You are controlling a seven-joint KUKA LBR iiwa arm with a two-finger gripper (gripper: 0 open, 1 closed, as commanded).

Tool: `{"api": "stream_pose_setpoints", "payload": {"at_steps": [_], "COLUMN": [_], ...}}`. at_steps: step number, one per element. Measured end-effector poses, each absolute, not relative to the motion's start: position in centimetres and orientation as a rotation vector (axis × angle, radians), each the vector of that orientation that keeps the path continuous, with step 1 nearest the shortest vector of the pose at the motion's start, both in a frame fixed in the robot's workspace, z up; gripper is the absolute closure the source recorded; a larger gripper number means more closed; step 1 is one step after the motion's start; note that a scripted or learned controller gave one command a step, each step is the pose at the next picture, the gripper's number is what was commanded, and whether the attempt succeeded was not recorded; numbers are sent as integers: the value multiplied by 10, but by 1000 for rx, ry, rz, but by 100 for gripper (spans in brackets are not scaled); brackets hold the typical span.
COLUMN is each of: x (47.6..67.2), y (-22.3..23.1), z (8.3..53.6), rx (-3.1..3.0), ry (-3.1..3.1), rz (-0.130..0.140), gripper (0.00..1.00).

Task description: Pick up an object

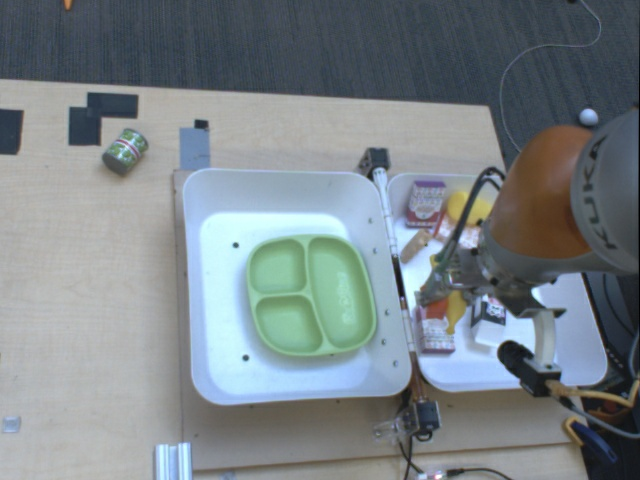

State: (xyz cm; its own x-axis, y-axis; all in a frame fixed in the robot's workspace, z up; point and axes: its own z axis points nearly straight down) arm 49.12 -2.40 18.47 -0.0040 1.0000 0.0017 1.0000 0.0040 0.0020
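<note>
Arm's over the right bin (590, 363), hand (447, 290) at its nine o'clock among small light packets (436, 333), grip state I can't tell; pinch one across its flat sides.

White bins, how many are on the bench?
2. The left bin holds a green divided plate. The right bin sits beside it, partly covered by the arm, with small items inside.

Right bin (590, 366): middle hidden beneath the arm (560, 203).
Gripper (452, 290): finger state indiscernible among clutter.
Yellow item (462, 206): partly covered, identity unclear.
Arm: cut off at right edge.
</note>
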Motion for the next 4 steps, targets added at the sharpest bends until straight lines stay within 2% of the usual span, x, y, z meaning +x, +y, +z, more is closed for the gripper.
{"api": "stream_pose_setpoints", "payload": {"at_steps": [1, 2, 3, 4], "x": [536, 487, 533, 487], "y": [-6, -1, 15, 5], "z": [184, 184, 184, 184], "rx": [2215, 2219, 2215, 2219], "ry": [2226, 2223, 2226, 2223], "rz": [4, 2, 3, 2], "gripper": [100, 100, 100, 100]}}
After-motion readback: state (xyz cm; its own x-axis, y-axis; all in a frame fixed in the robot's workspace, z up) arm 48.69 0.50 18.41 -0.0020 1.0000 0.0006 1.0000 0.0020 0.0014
